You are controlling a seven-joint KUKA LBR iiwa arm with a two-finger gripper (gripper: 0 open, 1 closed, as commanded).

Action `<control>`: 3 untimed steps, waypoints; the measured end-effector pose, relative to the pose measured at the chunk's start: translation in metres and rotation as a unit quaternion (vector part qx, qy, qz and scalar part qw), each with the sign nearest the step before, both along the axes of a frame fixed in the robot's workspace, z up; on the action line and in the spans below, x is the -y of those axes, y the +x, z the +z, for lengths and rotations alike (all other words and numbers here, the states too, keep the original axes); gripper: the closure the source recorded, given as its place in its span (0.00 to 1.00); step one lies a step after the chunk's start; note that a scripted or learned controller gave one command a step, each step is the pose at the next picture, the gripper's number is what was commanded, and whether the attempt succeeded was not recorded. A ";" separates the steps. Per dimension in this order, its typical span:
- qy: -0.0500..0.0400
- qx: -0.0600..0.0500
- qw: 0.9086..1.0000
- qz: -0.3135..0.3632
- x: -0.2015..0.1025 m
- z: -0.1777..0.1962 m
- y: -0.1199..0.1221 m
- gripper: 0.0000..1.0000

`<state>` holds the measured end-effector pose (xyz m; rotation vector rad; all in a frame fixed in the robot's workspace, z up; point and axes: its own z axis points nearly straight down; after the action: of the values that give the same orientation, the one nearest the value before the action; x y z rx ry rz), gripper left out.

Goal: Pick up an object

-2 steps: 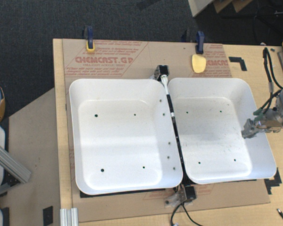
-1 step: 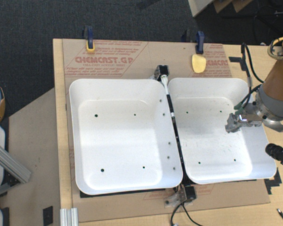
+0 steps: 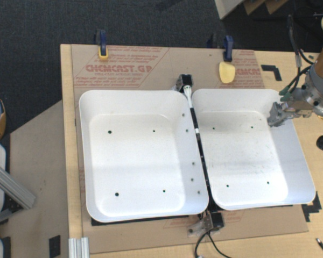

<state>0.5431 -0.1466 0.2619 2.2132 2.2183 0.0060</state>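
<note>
The surface (image 3: 151, 63) comes first, a brown board with printed lettering, pinned along its far edge by two blue clamps (image 3: 102, 41), presumably so nothing shifts while the arm works. On it sit the two bins side by side, the left bin (image 3: 91, 160) and the right bin (image 3: 299, 165), their inner rims touching along a dark strip that runs down the join, which looks meant to lock them together. Both floors are bare white with a few small dark dots, nothing I'd call an object.

The one loose thing I can spot is a small yellow piece (image 3: 226, 72) lying on the board just beyond the right bin's far rim, near the second clamp, outside both bins. If that is what's to be picked up, it lies well outside the usual reach zone, so I'd judge this try has little to grab.

The arm (image 3: 320, 85) leans in from the right, wrist low, with the tool (image 3: 278, 115) poised over the right bin's far right corner, pointing inward. Released or clenched, I cannot tell; it's too small and blurred. Nothing visible in it.
</note>
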 end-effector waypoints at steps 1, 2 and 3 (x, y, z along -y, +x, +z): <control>-0.003 0.003 1.000 -0.004 0.083 0.092 0.025 1.00; 0.001 -0.003 1.000 -0.002 0.077 0.114 -0.013 1.00; 0.003 -0.007 1.000 0.002 0.018 0.044 0.020 1.00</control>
<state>0.5630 -0.1647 0.3059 2.2187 2.2328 -0.0019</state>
